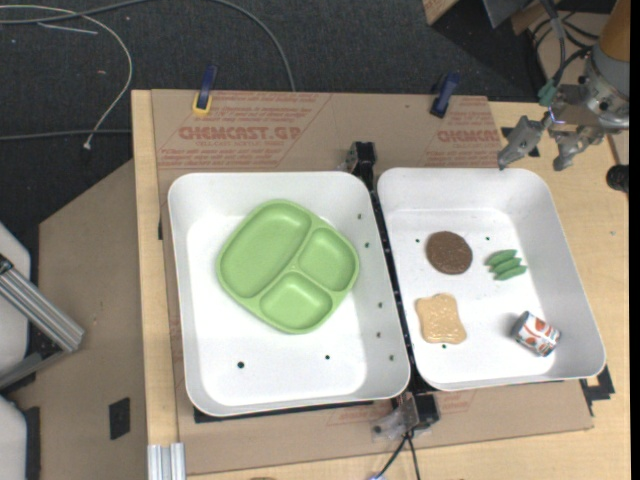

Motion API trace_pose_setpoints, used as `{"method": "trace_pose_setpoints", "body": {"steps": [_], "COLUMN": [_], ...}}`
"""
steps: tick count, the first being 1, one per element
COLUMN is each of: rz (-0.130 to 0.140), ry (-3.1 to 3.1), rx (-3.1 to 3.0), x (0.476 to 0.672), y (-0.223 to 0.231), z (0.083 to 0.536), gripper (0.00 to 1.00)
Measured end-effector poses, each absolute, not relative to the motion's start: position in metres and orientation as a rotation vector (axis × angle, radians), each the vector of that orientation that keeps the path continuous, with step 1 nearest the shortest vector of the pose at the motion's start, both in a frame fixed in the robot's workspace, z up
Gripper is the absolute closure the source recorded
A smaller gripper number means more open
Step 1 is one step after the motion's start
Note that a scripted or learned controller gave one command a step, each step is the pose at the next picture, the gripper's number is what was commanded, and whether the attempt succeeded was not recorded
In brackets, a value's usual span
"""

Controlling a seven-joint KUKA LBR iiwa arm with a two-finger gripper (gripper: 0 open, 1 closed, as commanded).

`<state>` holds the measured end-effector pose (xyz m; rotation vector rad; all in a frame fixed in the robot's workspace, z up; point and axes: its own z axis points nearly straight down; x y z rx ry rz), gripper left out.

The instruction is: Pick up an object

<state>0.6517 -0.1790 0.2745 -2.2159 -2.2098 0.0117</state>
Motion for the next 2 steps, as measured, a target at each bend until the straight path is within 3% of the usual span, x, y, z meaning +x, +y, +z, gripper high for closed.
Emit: {"method": "trace_pose_setpoints", "body": {"steps": [1,2], "rz": [0.000,0.006], "ry": [-2.221,-2.216], "rx": [-2.220,-2.217], "x": [0.654,0.656], "y": [-0.178,-0.181], "z": [0.283,0.220], "gripper": [0.00,0.00]}}
